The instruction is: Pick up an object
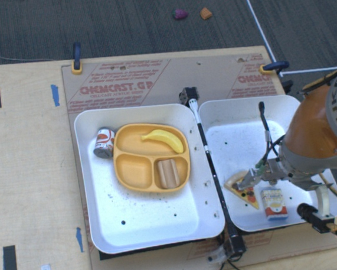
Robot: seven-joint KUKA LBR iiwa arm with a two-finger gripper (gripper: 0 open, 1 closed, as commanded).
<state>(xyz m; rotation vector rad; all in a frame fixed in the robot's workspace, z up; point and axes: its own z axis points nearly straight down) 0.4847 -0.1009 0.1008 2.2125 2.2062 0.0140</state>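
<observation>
Evidently, a miss is the main risk: the pizza slice (243,188) lies flat and thin on the floor of the right bin (233,125), so it could be skated over or pushed against the small carton (274,203) just beside it. The slice is seen as a toy wedge, yellow with red spots. The gripper (261,173) is poised at the slice's upper edge; whether it is clenched or released cannot be told, and nothing is seen held.

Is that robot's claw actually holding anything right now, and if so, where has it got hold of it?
It cannot be told: the claw sits at the flat toy pizza slice in the right white bin, but no grip is visible.
</observation>
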